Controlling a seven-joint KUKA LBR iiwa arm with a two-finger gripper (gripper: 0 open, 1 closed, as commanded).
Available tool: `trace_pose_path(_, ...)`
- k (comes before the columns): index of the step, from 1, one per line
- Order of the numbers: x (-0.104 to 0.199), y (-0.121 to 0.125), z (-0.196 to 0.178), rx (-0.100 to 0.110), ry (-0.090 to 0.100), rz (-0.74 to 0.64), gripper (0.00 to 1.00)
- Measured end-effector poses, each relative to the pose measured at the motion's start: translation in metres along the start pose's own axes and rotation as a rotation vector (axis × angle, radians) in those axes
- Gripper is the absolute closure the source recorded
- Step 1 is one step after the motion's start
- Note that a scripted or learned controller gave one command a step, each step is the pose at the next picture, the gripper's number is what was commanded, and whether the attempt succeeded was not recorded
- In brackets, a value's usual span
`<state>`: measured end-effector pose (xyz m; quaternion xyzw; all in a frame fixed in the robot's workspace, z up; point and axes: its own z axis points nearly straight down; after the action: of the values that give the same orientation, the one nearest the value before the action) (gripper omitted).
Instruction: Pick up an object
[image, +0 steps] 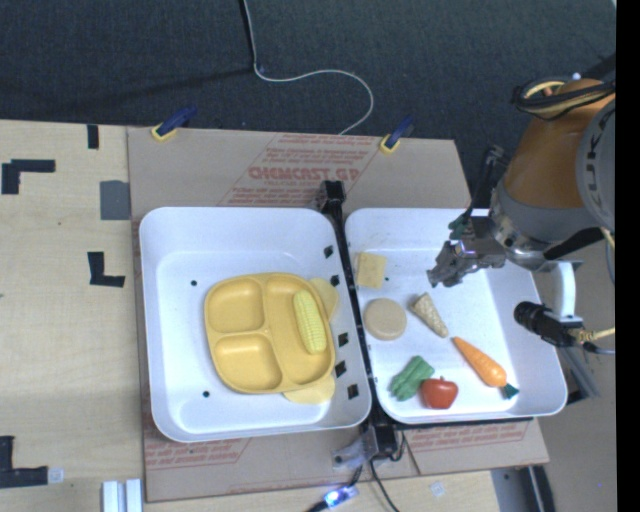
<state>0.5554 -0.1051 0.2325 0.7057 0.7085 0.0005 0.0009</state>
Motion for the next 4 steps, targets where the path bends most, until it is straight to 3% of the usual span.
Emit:
trace_pose_path(1,0.010,0.053,-0.001,0.000,0.000,0.000,1.00)
trace_pose_path(2,0.010,0.047,0.009,0.004,-0.001,0.003,1.00)
trace_pose_path(3,0.015,0.057,0.019,0.004,-0.001,0.003,1.00)
trace_pose_path(4,0.016,0.058,-0.002,0.002,0.001,0.002,1.00)
